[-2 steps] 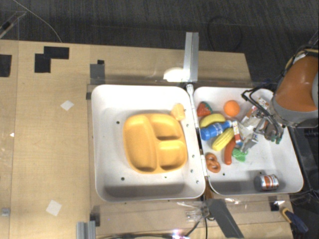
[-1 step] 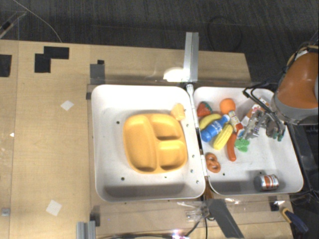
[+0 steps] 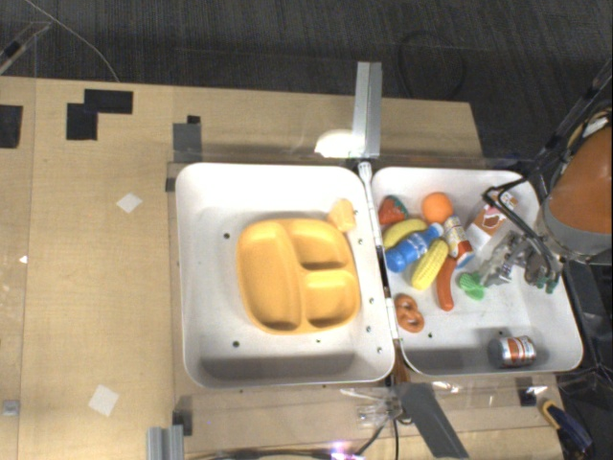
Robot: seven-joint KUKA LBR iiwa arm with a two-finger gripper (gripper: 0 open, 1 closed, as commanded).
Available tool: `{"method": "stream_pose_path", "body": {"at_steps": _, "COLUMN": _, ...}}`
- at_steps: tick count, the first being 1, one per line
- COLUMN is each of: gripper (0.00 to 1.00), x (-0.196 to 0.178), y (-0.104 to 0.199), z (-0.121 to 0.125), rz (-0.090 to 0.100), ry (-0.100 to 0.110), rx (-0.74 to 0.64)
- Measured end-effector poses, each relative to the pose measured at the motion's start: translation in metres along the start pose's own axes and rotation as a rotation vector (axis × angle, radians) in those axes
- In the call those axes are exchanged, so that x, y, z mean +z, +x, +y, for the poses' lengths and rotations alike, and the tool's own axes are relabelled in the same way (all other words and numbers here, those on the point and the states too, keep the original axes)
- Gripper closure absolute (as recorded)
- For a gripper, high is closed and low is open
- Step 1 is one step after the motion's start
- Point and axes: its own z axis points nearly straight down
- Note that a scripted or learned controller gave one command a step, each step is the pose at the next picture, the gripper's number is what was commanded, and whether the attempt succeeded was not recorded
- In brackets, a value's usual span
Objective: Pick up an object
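The arm is reaching in from the right side of the bench, its orange band (image 3: pixel 582 195) hanging over the right edge of the right bin (image 3: pixel 546 348). The gripper (image 3: pixel 500 268) is sitting low inside that bin, toward its right side and about midway between the far and near walls. I cannot tell whether the fingers are apart or together; the metal parts are blurring into the toys around them, and nothing is plainly showing between them.

The objects for picking are lying in the right bin, most of them crowding its left half. An orange ball (image 3: pixel 437 205) is resting near the far wall, with a red piece (image 3: pixel 391 208) beside it toward the far left corner. A yellow banana (image 3: pixel 402 230) is lying just nearer, touching a blue bottle (image 3: pixel 412 248), and a yellow corn cob (image 3: pixel 429 264) is leaning against that. A red sausage (image 3: pixel 447 290) is lying slantwise next to a small green piece (image 3: pixel 470 283), which is sitting just beside the gripper. A pretzel (image 3: pixel 408 313) is lying close to the left wall, and a can (image 3: pixel 515 350) is lying on its side near the near right corner, well apart from the rest.

In the left bin (image 3: pixel 206 257) a yellow divided tray (image 3: pixel 297 274) is sitting in the middle, and a small pale yellow piece (image 3: pixel 342 215) is resting by the right wall toward the far corner.
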Motion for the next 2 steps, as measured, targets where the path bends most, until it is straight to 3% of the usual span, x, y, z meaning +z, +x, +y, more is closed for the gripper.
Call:
{"method": "stream_pose_path", "body": {"at_steps": 1, "gripper": 0.00, "x": 0.001, "y": 0.001, "z": -0.001, "rz": 0.002, "ry": 0.002, "rx": 0.000}}
{"method": "stream_pose_path", "body": {"at_steps": 2, "gripper": 0.00, "x": 0.011, "y": -0.078, "z": 0.034, "rz": 0.061, "ry": 0.024, "rx": 0.164}}
